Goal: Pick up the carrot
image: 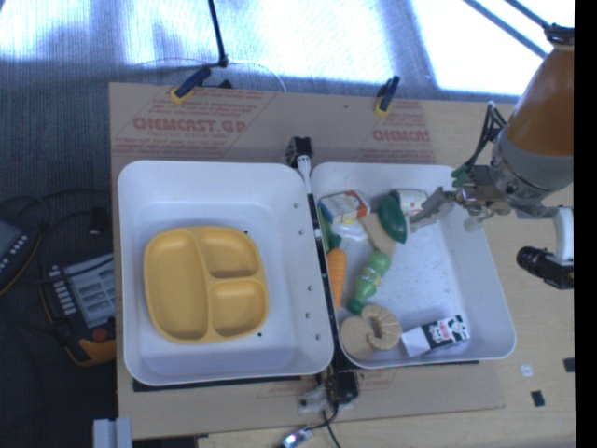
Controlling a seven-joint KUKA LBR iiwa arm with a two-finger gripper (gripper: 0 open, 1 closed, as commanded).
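Carrot (336, 271) seen against right bin's (485, 287) left wall, long axis near-far; gripper (438, 205) well right, farther back; finger state cannot be told.

You see the carrot (336, 270) lying along the right bin's (494, 315) left wall, just beside a green bottle (368, 282). The gripper (431, 207) hovers over that bin's upper part, well apart from the carrot. A yellow tray (205, 283) sits in the left bin (149, 189).

Bright daylight w/ blown-out glare on floor (308, 17) up top; pic soft, slightly blurry overall.
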